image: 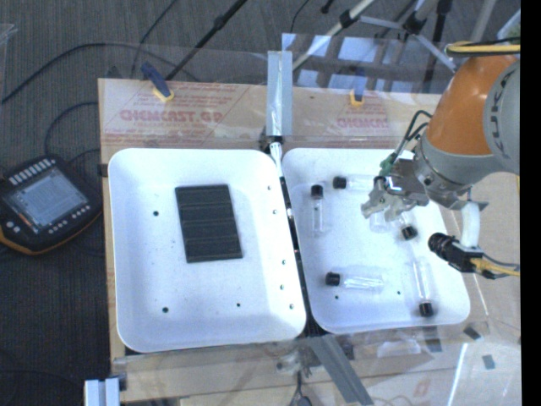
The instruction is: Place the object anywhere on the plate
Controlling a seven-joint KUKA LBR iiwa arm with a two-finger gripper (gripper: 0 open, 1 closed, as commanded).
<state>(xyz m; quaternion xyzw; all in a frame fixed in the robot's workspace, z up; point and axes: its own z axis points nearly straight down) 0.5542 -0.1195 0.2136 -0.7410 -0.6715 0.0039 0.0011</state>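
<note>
1. The plate (208,222), dark and ribbed, lies flat in the left bin (135,303).
2. Clear vials with black caps lie in the right bin (338,311): one (317,210) near the divider, one (355,281) lower middle, one (421,288) at the right.
3. The gripper (382,205) hangs over the right bin's upper part.
4. A clear vial may sit at its tips; the blur leaves that uncertain.

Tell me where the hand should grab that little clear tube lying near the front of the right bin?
Probably the clear tube is best pinched across its glass middle, from straight above. It lies flat, running left-right, black cap at its left end, so fingers closing across its narrow width fit.
</note>
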